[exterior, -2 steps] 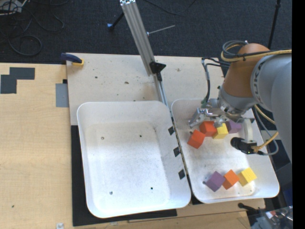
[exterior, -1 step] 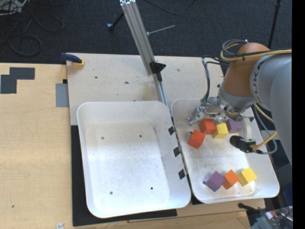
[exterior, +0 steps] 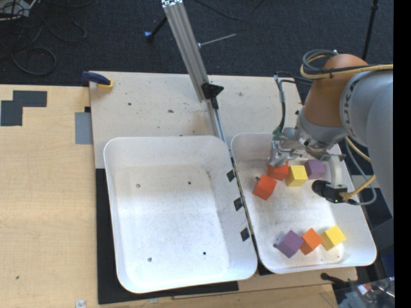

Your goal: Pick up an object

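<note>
Orange block (exterior: 279, 170) – half hidden under the end effector (exterior: 280, 156)

Dark carpet (exterior: 96, 24) w/ cables (exterior: 26, 50) — wood bench (exterior: 45, 204).

You are looking down on two white bins side by side on the surface (exterior: 154, 108). The left bin (exterior: 128, 172) holds only dark specks. In the right bin (exterior: 257, 249), your tool (exterior: 280, 161) sits low at the far end, directly over a red block (exterior: 279, 171). Just right of that block lie a yellow block (exterior: 297, 175) and a purple block (exterior: 316, 167); an orange block (exterior: 264, 187) lies just nearer. At the near end, a purple cube (exterior: 289, 243), an orange cube (exterior: 311, 240) and a yellow cube (exterior: 333, 237) sit in a row.
</note>
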Motion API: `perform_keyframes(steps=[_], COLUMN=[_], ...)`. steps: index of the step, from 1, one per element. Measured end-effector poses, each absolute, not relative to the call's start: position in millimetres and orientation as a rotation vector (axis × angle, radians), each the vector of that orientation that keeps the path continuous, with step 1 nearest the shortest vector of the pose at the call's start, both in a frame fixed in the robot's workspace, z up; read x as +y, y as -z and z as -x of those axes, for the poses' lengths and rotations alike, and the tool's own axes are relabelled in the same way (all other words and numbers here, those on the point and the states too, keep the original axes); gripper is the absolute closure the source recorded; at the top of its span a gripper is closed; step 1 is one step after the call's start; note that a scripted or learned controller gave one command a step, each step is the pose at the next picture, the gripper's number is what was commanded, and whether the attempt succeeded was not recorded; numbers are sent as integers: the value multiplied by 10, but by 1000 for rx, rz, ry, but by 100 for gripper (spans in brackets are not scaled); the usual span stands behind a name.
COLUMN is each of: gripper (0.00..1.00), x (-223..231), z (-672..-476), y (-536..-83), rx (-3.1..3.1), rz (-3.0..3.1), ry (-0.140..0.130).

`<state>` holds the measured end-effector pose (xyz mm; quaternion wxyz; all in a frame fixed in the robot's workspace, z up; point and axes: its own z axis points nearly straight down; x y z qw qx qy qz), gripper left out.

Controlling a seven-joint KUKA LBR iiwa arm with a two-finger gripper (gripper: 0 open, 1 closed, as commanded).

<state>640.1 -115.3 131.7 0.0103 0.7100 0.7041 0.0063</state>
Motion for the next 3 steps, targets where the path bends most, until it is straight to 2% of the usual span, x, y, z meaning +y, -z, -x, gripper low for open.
perform_keyframes(steps=[1, 2, 3], gripper=[100, 100, 100], x=[-1215, -1281, -1279], z=[-6503, -6502, -6504], y=[-1850, -2476, -2449], rx=[2220, 2218, 2224], rz=[-2219, -2218, -2218], ry=[-3, -4, 2])
